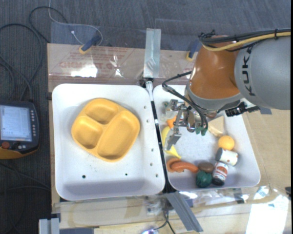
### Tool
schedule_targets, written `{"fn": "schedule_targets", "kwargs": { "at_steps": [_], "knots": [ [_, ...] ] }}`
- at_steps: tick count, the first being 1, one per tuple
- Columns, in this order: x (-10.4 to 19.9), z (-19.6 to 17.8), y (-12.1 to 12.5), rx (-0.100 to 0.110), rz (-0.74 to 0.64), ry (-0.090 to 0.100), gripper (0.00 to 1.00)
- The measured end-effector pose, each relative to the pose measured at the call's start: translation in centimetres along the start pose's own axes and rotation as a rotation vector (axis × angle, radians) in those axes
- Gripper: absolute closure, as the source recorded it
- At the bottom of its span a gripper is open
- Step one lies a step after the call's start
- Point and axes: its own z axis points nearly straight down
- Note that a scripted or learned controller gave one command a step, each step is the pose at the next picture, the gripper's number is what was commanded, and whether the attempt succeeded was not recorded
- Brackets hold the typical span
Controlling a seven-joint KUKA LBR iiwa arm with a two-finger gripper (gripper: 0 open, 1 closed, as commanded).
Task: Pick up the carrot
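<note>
A dark grey carpet surrounds a bench [63, 65] that bears two white bins side by side. On the carpet to the left lies a pendant [13, 126] with a lit screen, its black cable looping away above it. Clear plastic sheeting with a blue clip [89, 43] covers the bench's far edge.

The left bin [78, 179] holds a yellow tray [105, 128] with three compartments, sitting near the bin's middle.

The arm [244, 67] reaches in from the right over the right bin [249, 172], its orange band bulking above the wrist. The gripper [181, 122] hangs over the bin's near-left part, close to the wall between the bins. A small orange piece shows just beside it at its left, but whether that is gripped cannot be told, and the jaws' opening cannot be judged from this angle.

The carrot [180, 165] lies on the floor of the right bin near its front left corner, curved, below the gripper and apart from it. A yellow item [172, 151] lies just above it. To the carrot's right sit a brown lump [205, 167] and a green item [203, 180], touching each other. Beside these stands a small bottle [220, 172] with a red label, and above it a white cup [228, 156] and an orange ball [226, 142].
</note>
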Motion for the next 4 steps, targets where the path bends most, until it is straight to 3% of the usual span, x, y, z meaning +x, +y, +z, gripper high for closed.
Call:
{"fn": "schedule_targets", "kwargs": {
  "at_steps": [1,2,3,4],
  "knots": [
    [-3.3,0.4,-6.2,0.005,-0.075,0.008,0.0],
    [-1.4,0.4,-2.3,0.004,0.128,0.01,0.0],
    [-7.3,0.4,-6.9,0.007,0.317,0.006,0.0],
    [-6.6,8.7,-8.8,0.001,0.395,-0.012,0.0]
  ]
}}
